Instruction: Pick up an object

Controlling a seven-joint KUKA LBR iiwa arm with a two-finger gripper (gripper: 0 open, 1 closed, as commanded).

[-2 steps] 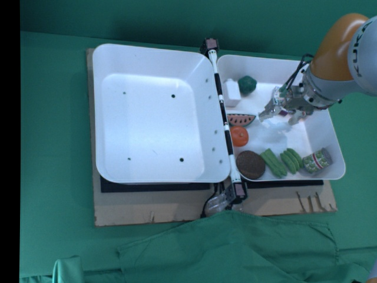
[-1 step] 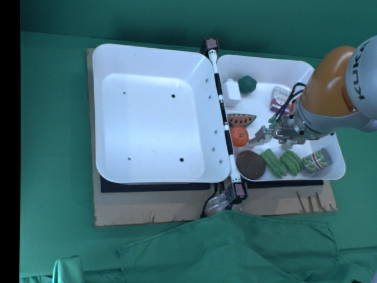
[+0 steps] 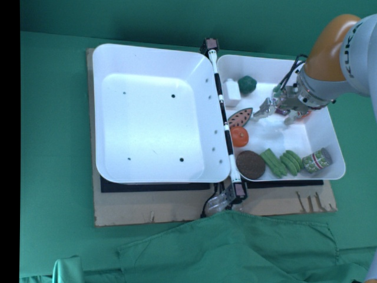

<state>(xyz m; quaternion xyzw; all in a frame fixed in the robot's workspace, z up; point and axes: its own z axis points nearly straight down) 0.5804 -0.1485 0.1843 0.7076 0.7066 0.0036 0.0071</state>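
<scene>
My gripper (image 3: 275, 112) hangs over the middle of the right bin (image 3: 333, 140), its two fingers spread apart and nothing seen between them. Left of it lie a striped slice-shaped piece (image 3: 240, 117) and an orange-red round fruit (image 3: 239, 136). A white block (image 3: 231, 92) and a dark green lump (image 3: 247, 84) sit at the bin's far left. Along the near wall lie a brown disc (image 3: 251, 164), two green pods (image 3: 274, 163) (image 3: 291, 161) and a small can (image 3: 317, 160). A red item (image 3: 304, 116) peeks out from behind the wrist, mostly hidden.
The left bin (image 3: 106, 99) stands beside the right one, joined along a white rail with black clamps (image 3: 219, 99). Both rest on a cardboard sheet (image 3: 153, 211) over green cloth. A fold of green fabric (image 3: 235, 246) lies along the near edge.
</scene>
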